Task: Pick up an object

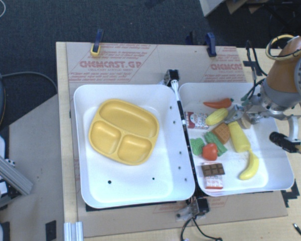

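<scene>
The right bin [276, 177] holds several toy foods. Among them are a red chili [216, 104], a yellow corn-like piece [216, 117], an orange waffle square [221, 132] and a yellow block [239, 137]. Nearer the front lie a green piece [197, 146], a red tomato [209, 151], a banana [250, 167] and a brown chocolate bar [212, 170]. My gripper [239, 114] is low over the bin's far part, just right of the corn-like piece and above the yellow block. Nothing is visibly lifted.
The left bin [98, 182] carries a yellow divided plate [123, 131]. A red-and-white packet [196, 120] lies by the divider between the bins. The arm's orange band [287, 69] and grey wrist hang over the right bin's far right corner.
</scene>
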You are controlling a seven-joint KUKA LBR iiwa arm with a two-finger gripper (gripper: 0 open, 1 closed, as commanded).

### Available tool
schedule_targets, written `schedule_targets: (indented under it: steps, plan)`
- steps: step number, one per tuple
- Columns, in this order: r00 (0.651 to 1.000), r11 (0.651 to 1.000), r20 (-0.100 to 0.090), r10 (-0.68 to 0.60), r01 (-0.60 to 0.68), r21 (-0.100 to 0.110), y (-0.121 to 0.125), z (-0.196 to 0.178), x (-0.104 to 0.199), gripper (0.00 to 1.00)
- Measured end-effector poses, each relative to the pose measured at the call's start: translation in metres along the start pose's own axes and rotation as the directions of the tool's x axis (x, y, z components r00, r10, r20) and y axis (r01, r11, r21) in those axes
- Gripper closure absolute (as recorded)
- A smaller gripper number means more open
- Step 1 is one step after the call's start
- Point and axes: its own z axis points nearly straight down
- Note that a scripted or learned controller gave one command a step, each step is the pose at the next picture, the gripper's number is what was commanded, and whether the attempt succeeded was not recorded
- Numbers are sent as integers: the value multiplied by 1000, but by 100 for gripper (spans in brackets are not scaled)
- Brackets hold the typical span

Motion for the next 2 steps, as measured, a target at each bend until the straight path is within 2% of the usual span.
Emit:
schedule_targets:
  steps: [1,2]
  plan:
    - [1000,1000,2,0,0,-6,1,-13,0,100]
    - [1000,1000,3,1,-1,-10,3,-56,0,100]
